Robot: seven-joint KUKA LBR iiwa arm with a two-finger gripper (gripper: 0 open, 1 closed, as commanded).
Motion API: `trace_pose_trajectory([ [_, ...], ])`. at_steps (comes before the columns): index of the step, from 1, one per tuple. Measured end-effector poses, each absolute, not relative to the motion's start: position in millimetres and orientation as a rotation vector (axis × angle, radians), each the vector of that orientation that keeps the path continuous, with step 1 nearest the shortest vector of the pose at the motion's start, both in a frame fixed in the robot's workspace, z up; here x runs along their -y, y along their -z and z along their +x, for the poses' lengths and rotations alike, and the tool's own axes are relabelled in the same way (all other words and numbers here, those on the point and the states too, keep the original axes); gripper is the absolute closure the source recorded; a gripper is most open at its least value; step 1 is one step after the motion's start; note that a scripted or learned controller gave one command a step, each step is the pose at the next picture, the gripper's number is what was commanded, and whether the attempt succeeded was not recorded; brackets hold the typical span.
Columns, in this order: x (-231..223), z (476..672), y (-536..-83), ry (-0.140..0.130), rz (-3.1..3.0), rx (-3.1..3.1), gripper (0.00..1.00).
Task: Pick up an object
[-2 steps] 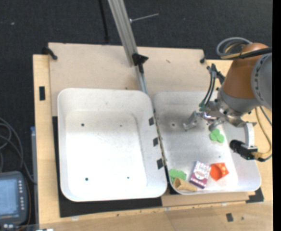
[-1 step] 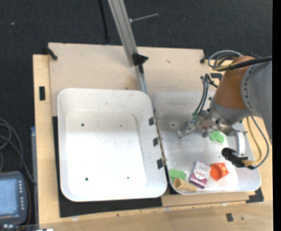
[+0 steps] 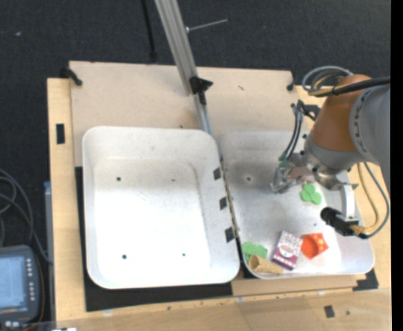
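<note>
1. Camera view looks down on a table bearing two white bins: the left bin and the right bin.
2. The arm reaches in from the right, and its jaws hang low over the middle of the right bin.
3. Whether the jaws are released or clenched cannot be told; nothing is seen between them.
4. A green piece lies just right of the jaws, close beneath the wrist.
5. Along the right bin's near edge lie a second green piece, a tan cone, a purple box and an orange block.
6. The cone touches the box; the orange block sits just beside the box.
7. A metal pole slants up from the table's far side.
</note>
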State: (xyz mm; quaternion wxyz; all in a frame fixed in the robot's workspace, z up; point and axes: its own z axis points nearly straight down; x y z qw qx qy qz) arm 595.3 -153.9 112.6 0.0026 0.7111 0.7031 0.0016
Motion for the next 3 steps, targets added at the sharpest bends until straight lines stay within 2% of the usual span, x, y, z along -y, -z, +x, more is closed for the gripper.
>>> trace_pose_trajectory([
  [3,146,598.6,-289,-0.006,2.212,-2.221,1.00],
])
